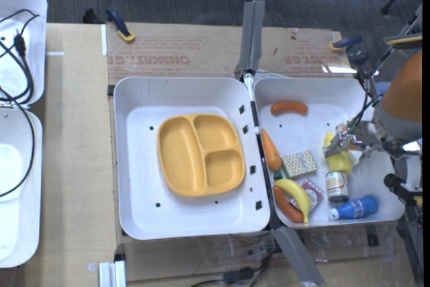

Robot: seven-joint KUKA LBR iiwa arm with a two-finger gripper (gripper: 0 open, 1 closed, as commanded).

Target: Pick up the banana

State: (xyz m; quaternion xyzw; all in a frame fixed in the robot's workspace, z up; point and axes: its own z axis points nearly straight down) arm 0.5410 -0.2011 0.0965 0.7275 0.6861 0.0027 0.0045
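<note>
Cardboard-covered bench (pixel 175 50), two white bins. Left bin (pixel 134 144) holds a yellow three-compartment plastic tray (pixel 200 152). In the right bin (pixel 316 94), your target, the curved yellow banana (pixel 297 194), lies at the lower left, touching a red sausage (pixel 286 207) and near an orange carrot (pixel 270 148). The gripper (pixel 344 141) hovers well right, over a yellow fruit (pixel 339 159); jaw state cannot be told. Approach step: you'd need to move left and down.

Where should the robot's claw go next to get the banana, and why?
Probably toward the near left of the right bin. The gripper sits over a yellow item by the can, while the banana lies apart, against a hot dog.
</note>
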